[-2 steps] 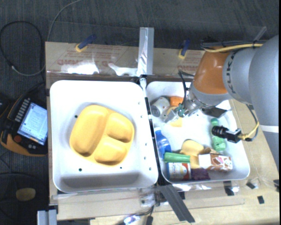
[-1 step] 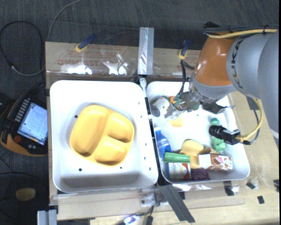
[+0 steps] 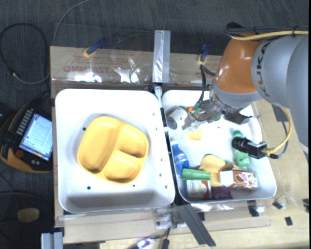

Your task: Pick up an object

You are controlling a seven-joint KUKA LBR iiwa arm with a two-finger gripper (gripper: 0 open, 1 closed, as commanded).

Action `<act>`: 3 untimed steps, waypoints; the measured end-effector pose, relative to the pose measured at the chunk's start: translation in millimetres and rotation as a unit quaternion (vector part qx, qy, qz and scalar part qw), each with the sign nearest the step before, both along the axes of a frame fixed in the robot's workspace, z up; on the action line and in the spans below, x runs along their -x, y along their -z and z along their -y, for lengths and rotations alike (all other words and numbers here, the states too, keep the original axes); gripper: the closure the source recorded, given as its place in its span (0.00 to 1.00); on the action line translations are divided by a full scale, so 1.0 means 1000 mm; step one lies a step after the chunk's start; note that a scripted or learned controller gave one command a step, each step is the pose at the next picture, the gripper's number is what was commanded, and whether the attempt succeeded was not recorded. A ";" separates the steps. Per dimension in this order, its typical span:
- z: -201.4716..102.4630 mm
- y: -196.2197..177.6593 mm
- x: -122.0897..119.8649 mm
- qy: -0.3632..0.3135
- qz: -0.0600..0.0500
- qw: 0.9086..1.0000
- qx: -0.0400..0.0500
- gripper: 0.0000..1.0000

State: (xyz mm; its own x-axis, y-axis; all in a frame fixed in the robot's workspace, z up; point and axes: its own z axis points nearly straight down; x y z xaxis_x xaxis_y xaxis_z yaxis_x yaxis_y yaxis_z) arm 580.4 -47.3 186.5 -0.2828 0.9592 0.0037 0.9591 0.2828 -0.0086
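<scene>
My gripper (image 3: 198, 113) hangs low over the back left part of the right bin (image 3: 264, 191), below the arm's orange band (image 3: 236, 69). Just left of it lies a small silver and white cup-like object (image 3: 174, 118). A small pale yellow block (image 3: 195, 135) rests on the bin floor right below the gripper. Along the bin's front lie a blue bottle (image 3: 179, 157), a jar with a green lid (image 3: 197, 174), a yellow lump (image 3: 212, 163), a small carton (image 3: 241, 179) and a purple item (image 3: 221, 193). A green object (image 3: 241, 152) sits at the right.
The left bin (image 3: 67, 191) holds one large yellow loaf-shaped object (image 3: 112, 148). A divider wall (image 3: 165, 139) separates the two bins. The arm's grey body (image 3: 287, 66) covers the back right corner. A handheld pendant (image 3: 33, 138) lies off the bench at the left.
</scene>
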 end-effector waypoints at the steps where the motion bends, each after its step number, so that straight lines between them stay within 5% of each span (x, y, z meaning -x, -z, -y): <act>1: -0.003 -0.078 -0.013 0.020 0.003 1.000 0.002 1.00; 2: 0.020 0.003 0.068 -0.106 0.002 0.994 -0.001 1.00; 3: -0.012 0.006 -0.004 0.013 0.001 1.000 0.001 1.00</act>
